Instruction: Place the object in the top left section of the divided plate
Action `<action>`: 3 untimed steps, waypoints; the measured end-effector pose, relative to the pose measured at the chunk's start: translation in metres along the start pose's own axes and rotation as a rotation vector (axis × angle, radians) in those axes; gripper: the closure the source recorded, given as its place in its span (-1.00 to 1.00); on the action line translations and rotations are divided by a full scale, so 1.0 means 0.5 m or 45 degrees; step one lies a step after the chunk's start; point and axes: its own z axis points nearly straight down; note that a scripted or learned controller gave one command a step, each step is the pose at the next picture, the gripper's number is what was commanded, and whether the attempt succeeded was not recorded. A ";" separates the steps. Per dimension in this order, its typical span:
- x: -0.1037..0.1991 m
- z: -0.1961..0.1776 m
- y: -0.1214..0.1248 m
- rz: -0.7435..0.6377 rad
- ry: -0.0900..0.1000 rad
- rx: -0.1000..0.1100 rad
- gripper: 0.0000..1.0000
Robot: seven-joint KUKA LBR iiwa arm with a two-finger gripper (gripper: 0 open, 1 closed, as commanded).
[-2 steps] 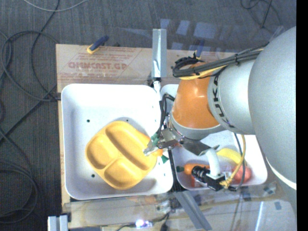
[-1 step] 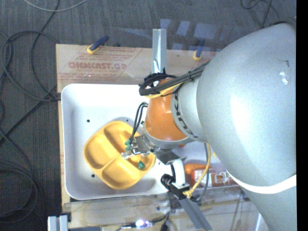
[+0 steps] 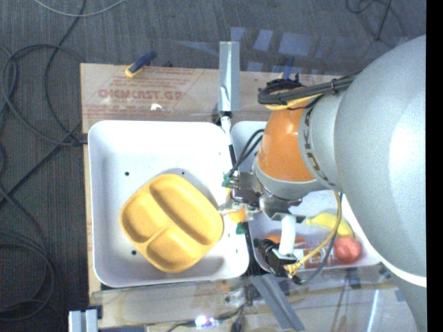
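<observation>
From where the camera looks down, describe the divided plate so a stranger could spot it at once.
Start at the two white bins side by side on the bench and take the left bin. In its lower middle lies the divided plate, turned at a slant, its right edge near the wall shared with the other bin. It is the one yellow thing with rounded corners and three moulded sections.

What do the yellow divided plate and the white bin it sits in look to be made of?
The divided plate looks like moulded plastic with a matte to satin finish: even yellow colour, soft rounded ridges between sections, only faint sheen. The left bin looks like thin formed plastic, smooth and slightly glossy, with rounded corners and a few small dark holes; painted metal cannot be ruled out.
</observation>
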 end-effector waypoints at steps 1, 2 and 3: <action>0.086 0.001 -0.018 0.272 0.000 0.004 1.00; 0.063 -0.091 0.018 0.300 -0.001 0.001 1.00; 0.124 -0.040 -0.023 0.381 -0.001 0.001 1.00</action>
